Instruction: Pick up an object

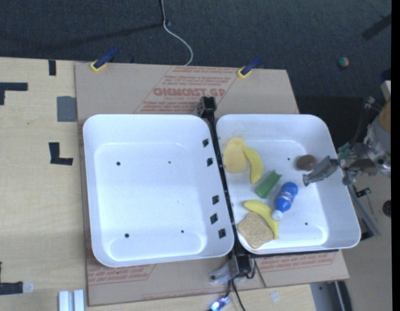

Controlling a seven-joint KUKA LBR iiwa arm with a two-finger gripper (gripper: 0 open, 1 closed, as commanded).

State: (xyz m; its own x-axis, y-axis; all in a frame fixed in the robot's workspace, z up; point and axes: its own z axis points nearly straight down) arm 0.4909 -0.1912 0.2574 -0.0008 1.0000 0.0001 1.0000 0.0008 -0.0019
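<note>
Reaching in from the right, I hold my claw (314,175) over the right-hand side of the right bin (329,235), and I cannot tell from this slant whether it is released or clenched; nothing shows between its tips. Nearest the front rim lies a tan sponge-like square (254,229), touching a small yellow banana (262,212) just behind it. A blue bottle with a white cap (284,197) lies tilted beside that banana, and a green block (268,183) sits just to its left. Farther back, a second, larger banana (254,163) curves against a pale yellow round piece (234,156) near the divider between the bins. A small brown object (305,162) rests close to my claw, just behind it. To the left, the left bin (96,173) sits on the cardboard sheet (187,89).
</note>
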